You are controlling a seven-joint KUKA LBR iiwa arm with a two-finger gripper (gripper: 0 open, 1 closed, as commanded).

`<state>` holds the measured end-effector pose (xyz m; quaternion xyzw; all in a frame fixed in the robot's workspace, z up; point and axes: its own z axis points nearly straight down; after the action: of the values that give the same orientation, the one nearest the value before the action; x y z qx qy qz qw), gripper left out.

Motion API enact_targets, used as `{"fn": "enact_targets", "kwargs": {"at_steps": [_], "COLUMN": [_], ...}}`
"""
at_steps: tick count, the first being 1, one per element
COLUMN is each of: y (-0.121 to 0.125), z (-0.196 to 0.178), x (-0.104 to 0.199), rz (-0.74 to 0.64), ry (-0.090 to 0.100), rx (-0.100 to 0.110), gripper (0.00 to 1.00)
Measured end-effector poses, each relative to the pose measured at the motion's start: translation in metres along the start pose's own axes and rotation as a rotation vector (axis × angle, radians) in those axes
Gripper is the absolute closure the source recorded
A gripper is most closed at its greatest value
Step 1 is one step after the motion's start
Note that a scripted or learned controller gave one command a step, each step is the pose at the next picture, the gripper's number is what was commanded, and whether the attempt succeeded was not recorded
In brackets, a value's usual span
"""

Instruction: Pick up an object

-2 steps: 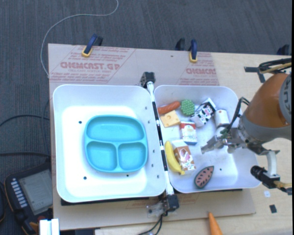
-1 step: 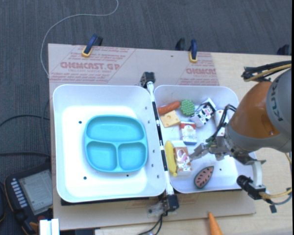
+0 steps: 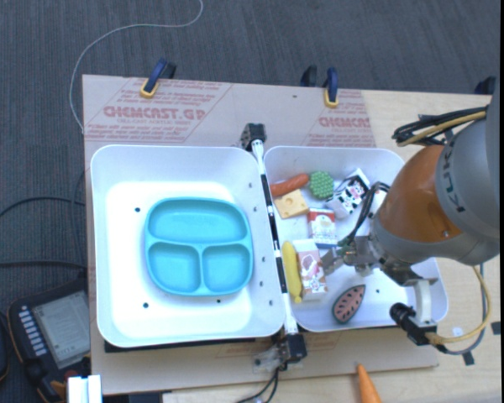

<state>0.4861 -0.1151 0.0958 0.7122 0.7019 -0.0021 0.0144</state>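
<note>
The right bin [image 3: 420, 296] holds several toy foods: an orange sausage [image 3: 290, 183], a cheese wedge [image 3: 291, 203], a green piece [image 3: 322, 183], a black-and-white carton [image 3: 350, 193], a small red-and-white box [image 3: 322, 225], a yellow banana [image 3: 291, 269], a red-and-white carton [image 3: 312, 272] and a watermelon slice [image 3: 349, 302]. My gripper [image 3: 336, 254] reaches in from the right and hangs low over the bin's middle, right next to the red-and-white carton and just below the small box. The wrist hides the bin's right part.
The left bin [image 3: 118, 175] bears a blue divided plate [image 3: 199, 246]. A ridge [image 3: 269, 225] separates the two bins. Blue clamps [image 3: 155, 75] sit at the board's back edge, and an orange item [image 3: 365, 384] lies on the bench in front.
</note>
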Motion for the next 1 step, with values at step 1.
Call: {"fn": "enact_targets", "kwargs": {"at_steps": [1], "y": [0.0020], "z": [-0.0109], "x": [0.0059], "rz": [-0.005], "ry": [0.015], "rx": [0.003], "gripper": [1.00]}}
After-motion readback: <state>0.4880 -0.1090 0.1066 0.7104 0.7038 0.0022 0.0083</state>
